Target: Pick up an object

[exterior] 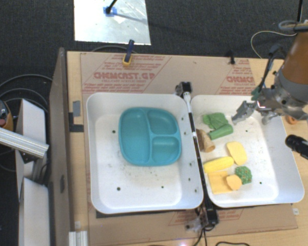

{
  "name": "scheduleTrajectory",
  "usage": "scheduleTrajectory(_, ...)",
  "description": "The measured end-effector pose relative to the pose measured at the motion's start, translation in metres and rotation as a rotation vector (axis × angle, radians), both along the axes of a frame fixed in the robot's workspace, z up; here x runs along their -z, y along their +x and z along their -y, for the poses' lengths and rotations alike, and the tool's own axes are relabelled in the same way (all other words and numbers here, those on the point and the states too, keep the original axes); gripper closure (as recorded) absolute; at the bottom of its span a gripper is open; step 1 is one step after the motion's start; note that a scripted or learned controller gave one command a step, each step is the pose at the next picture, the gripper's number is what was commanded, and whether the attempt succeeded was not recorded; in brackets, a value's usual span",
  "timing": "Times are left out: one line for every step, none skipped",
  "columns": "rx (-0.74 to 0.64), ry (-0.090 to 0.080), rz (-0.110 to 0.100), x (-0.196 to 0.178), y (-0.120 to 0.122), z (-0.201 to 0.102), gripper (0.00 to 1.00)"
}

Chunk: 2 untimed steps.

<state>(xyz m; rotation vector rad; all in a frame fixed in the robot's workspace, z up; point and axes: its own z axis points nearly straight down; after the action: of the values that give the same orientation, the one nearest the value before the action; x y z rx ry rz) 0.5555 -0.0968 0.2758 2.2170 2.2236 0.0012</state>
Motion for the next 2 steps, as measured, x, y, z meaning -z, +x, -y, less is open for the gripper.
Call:
scheduleTrajectory(0.005,0.002,-0.013,0.126,-0.022,0.023,0.0)
scheduleTrajectory(0.003,-0.001,-0.001,0.194,-0.024,0.03,0.0)
